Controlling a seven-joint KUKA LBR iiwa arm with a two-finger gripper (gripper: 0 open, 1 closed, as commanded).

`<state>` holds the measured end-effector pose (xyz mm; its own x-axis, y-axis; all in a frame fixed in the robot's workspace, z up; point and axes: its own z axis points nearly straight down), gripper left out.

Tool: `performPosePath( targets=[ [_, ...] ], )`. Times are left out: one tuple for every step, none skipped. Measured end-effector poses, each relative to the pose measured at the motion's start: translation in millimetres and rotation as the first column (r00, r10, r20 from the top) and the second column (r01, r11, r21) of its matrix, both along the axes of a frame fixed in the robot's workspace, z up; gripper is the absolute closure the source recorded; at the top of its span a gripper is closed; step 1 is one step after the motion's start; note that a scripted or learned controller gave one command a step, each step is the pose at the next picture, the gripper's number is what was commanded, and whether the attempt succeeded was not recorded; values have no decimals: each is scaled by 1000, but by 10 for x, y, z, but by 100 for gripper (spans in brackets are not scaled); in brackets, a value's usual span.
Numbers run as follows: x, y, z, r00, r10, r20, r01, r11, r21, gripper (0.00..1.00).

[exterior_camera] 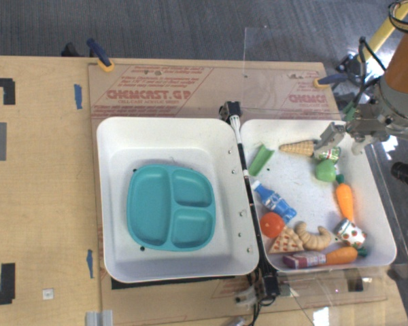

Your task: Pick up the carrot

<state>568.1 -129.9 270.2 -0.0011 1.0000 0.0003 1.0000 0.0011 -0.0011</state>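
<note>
The gripper [343,141] hangs over the far right corner of the right bin [381,202], its two fingers spread apart with nothing between them; one finger [328,136] points down toward the wide end of an ice cream cone [296,148] lying flat, the other sits near the bin's right wall. Just below the fingers lies a green pepper [326,169] with a small green can [328,154] touching its top. The carrot [345,201] lies further toward the near side, close to the right wall, its green tip pointing up toward the pepper, well clear of the gripper. Past it sit a spotted white mushroom [352,234], a second orange vegetable [341,255] by the near wall, a croissant [314,236], a pizza slice [285,241], a tomato [272,223], a blue bottle [274,201] and a green block [261,160] by the left wall. The left bin [115,202] holds a teal divided plate [171,208]. The arm [401,66] comes in from the right.
</note>
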Motion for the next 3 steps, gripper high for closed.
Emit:
performPosePath(
  targets=[
    [20,-818,-1707,999,35,7,-35,999,9,0],
    [-582,-500,-1809,973,231,12,-231,973,-5,0],
    [-545,-512,-1680,973,230,23,-230,973,-13,100]
  ],
)
